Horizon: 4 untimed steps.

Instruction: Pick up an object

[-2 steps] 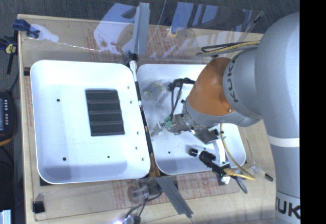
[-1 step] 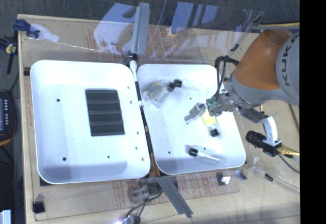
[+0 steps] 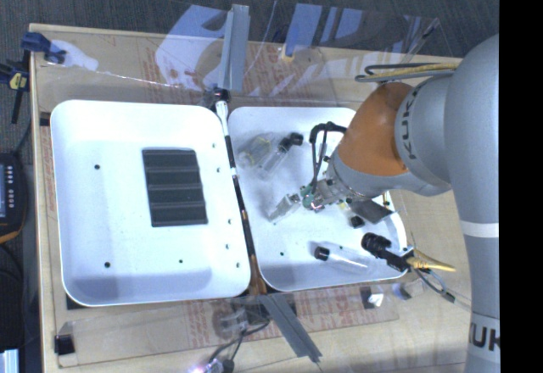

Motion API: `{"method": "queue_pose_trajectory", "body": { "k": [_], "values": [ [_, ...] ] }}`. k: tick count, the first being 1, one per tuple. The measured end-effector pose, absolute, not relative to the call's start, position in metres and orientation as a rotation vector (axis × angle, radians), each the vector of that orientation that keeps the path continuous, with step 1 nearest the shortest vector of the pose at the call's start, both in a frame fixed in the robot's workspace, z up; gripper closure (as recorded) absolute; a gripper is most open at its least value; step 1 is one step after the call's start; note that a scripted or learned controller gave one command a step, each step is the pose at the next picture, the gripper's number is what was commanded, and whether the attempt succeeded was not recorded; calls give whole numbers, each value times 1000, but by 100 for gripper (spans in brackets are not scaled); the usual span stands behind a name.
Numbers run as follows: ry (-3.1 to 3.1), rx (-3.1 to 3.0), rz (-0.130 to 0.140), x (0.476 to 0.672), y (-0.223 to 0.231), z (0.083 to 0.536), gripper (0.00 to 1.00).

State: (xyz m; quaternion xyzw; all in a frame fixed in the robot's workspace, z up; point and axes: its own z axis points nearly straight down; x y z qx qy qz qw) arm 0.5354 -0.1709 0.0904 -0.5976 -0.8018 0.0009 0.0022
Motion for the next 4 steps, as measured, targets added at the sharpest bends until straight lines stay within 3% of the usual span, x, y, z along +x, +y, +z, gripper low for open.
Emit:
{"method": "queue_pose_trajectory", "body": {
  "k": [1, 2, 3, 4],
  "values": [
    [-2544, -1846, 1, 549, -197, 263, 0],
    [-2599, -1788, -8, 632, -181, 115, 0],
    [-2634, -1723, 11, 657, -105, 124, 0],
    [-2644, -1738, 13, 660, -112, 101, 0]
  ]
}}
